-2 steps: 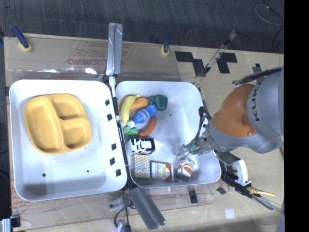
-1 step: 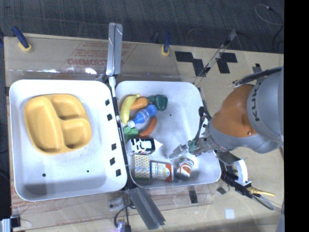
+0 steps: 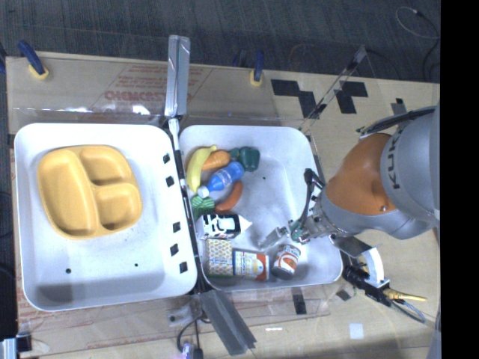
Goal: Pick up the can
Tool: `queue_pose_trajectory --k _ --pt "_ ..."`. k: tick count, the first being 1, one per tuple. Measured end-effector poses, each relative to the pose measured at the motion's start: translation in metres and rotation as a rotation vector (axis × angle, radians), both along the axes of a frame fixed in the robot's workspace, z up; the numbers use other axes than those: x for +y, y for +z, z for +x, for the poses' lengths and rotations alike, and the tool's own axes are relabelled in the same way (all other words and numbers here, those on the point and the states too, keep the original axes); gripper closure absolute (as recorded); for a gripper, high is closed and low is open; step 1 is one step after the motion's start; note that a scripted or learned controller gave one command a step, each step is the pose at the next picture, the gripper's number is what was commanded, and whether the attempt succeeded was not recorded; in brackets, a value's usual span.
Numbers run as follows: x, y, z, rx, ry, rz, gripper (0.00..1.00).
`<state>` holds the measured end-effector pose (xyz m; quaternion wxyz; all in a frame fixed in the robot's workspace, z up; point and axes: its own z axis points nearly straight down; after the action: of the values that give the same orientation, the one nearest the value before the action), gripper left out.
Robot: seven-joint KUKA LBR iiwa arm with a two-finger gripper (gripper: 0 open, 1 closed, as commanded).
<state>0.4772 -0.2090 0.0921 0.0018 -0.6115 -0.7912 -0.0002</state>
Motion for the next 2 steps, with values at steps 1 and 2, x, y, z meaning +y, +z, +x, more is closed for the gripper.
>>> queue_pose_trajectory --k 1,2 --pt "-0.0002 0.0000 0.0000 0.000 0.000 0.000 0.00" --pt "-0.0002 0.0000 0.0000 0.000 0.000 0.000 0.00"
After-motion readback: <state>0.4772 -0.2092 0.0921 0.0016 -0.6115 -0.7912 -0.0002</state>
